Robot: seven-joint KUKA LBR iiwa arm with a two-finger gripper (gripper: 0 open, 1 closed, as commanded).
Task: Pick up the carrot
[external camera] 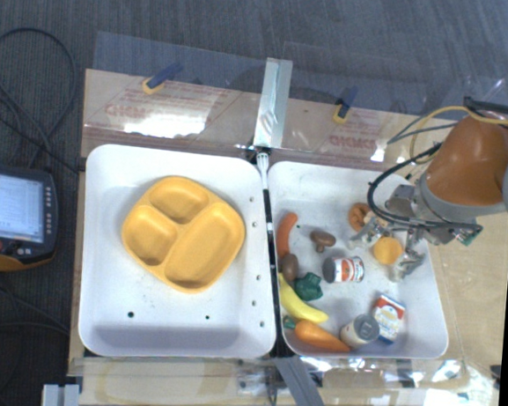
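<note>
My claw [393, 243] stands open around an orange fruit [388, 250] at right; the carrot [319, 337] lies lower, untouched.

Two bins sit side by side on the worktop [103, 105], touching along the middle. The left bin [103, 317] has just a three-compartment plate [183, 232] in it, roughly centred. The right bin [424, 332] is the crowded one: a sausage [285, 231] lies along its left wall, a banana [298, 306] below that, and the carrot [320, 337] is down at the near edge, just beside a small jar [364, 329] and a carton [388, 317]. A can [343, 270] lies in the middle, a mushroom [322, 240] behind it. The gripper [392, 245] hangs over the right side, around a round fruit [388, 250], well apart from the carrot. A handheld controller [10, 216] sits on the floor off to the left.
</note>
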